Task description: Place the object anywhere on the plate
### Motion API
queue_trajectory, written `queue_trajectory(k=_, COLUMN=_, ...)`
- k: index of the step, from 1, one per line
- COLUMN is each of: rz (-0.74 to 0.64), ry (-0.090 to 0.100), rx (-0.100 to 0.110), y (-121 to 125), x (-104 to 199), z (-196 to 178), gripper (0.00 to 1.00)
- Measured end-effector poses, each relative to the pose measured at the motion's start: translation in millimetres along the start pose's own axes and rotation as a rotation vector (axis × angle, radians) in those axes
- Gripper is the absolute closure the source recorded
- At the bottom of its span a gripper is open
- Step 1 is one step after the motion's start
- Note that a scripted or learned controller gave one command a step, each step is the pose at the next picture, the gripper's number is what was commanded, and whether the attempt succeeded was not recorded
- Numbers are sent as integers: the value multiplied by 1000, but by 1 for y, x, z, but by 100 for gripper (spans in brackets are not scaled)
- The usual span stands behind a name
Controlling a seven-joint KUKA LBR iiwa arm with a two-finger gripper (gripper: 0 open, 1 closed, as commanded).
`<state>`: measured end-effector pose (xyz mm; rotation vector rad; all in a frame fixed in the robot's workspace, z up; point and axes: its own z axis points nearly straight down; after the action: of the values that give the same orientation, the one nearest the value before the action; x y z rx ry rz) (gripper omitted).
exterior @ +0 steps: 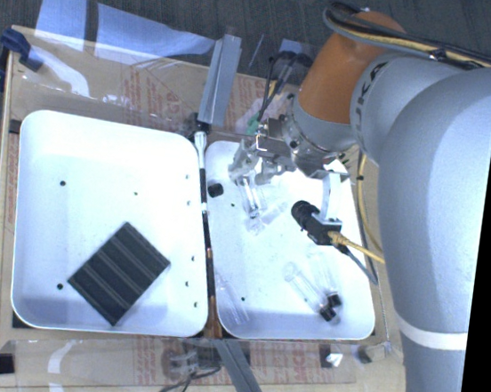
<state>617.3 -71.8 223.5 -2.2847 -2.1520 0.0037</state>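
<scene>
My claw (253, 196) hangs in the right bin (349, 325); I cannot tell its state. The dark ribbed plate (119, 273) lies in the left bin (38, 132). A clear tube with black cap (313, 292) rests near the right bin's lower corner.

The counter (106, 96), a pale board under clear sheeting, carries two shallow white bins side by side, rims nearly touching. The left bin (47, 133) sits toward the left edge, the right bin (229, 318) just beside it. A grey metal bar (218, 79) lies behind them, another (244, 379) in front.
</scene>
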Motion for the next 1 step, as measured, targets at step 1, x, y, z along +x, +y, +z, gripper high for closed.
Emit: queue_trajectory(k=1, rz=5, ry=0, rx=0, y=-2, x=91, z=-96, gripper=100)
